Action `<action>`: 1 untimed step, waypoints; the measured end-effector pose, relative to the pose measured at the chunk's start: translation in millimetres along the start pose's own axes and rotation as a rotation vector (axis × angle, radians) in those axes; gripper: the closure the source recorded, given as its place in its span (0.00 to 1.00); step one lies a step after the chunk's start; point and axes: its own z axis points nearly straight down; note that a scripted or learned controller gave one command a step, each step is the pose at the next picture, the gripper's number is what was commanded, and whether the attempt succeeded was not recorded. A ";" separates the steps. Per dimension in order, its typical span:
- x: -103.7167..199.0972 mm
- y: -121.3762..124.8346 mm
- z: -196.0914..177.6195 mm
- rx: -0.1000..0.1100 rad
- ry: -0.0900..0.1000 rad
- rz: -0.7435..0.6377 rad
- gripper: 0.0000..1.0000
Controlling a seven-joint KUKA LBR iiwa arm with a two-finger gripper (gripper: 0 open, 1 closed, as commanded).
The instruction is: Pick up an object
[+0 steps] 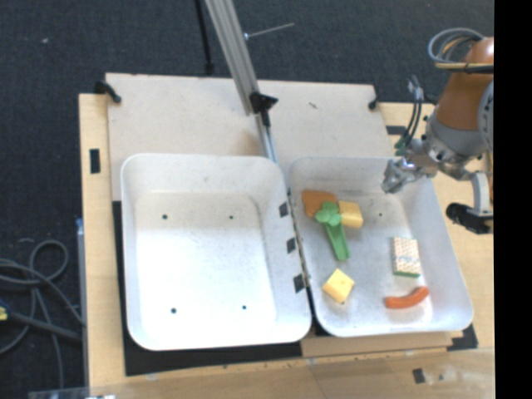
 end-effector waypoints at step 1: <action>3.7 -3.8 -47.7 0.001 0.000 -0.002 1.00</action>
